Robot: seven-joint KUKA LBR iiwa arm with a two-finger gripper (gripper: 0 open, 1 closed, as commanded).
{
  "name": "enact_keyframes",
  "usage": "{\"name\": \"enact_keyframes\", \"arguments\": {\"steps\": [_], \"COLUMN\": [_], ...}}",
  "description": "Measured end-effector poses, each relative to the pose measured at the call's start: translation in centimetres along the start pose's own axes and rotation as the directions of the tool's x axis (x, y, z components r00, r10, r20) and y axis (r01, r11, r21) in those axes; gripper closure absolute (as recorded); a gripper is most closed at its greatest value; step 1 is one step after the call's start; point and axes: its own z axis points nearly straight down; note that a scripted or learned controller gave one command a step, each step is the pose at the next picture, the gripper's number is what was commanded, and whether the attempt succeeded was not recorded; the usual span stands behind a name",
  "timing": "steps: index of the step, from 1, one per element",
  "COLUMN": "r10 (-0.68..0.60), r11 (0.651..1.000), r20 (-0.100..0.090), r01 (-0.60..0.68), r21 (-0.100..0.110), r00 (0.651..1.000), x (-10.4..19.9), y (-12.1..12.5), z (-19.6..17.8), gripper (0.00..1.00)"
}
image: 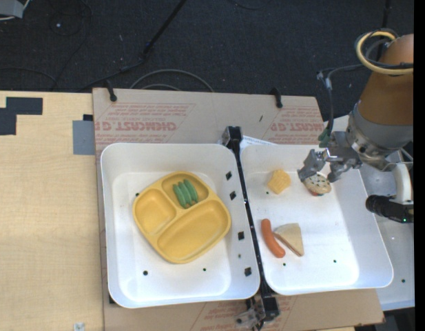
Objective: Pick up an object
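My gripper hangs over the back right part of the right bin, on the grey arm with its orange band reaching in from the right. Directly under its tip is a small round speckled food piece with a reddish lower edge. I cannot tell whether this piece is gripped or lies on the bin floor. A yellow chunk lies to the gripper's left. Toward the front of the same bin lie a red sausage and a tan sandwich wedge, side by side.
The left bin holds a yellow divided plate with green beans in its rear compartment. A black divider runs between the bins. Cardboard lies behind them, and a black fixture sits by the right bin's edge.
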Motion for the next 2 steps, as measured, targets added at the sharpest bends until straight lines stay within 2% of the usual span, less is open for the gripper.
{"name": "enact_keyframes", "arguments": {"steps": [2], "r10": [0.0], "r11": [1.0], "r20": [0.0], "r01": [0.0], "r21": [0.002], "r00": [1.0], "x": [9.8], "y": [-0.2], "z": [0.3], "gripper": [1.0]}}
